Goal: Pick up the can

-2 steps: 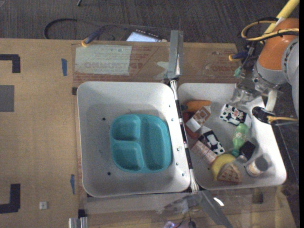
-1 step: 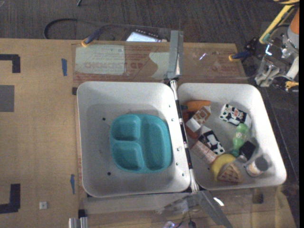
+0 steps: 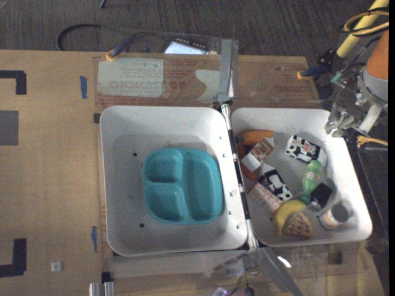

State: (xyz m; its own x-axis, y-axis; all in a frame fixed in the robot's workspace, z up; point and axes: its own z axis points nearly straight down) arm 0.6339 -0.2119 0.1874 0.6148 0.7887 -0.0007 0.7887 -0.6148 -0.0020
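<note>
The end effector (image 3: 347, 123) hangs at the far right rim of the right bin (image 3: 361, 193), below the arm's orange band, and nothing shows between its parts; whether it is spread or pressed together I cannot tell at this angle and blur. It stands over the bin's upper right corner, well apart from the can (image 3: 334, 216), which lies in the bin's lower right corner, its pale round end turned up toward the camera.

Just beside the can, to its upper left, sits a small black block (image 3: 321, 195), and above that a green bottle (image 3: 312, 174). A black-and-white spotted carton (image 3: 302, 148) lies near the bin's upper middle, between the end effector and the rest of the clutter. A second spotted carton (image 3: 274, 185) lies near the bin's left side, with a brown-and-white carton (image 3: 257, 153) above it and an orange object (image 3: 256, 135) at the top left. A yellow banana (image 3: 289, 211) and a pizza-like slice (image 3: 299, 227) rest near the lower edge, left of the can.

The left bin (image 3: 117, 184) holds a teal divided tray (image 3: 183, 185). Both bins sit on the cardboard-covered worktop (image 3: 49, 165).
</note>
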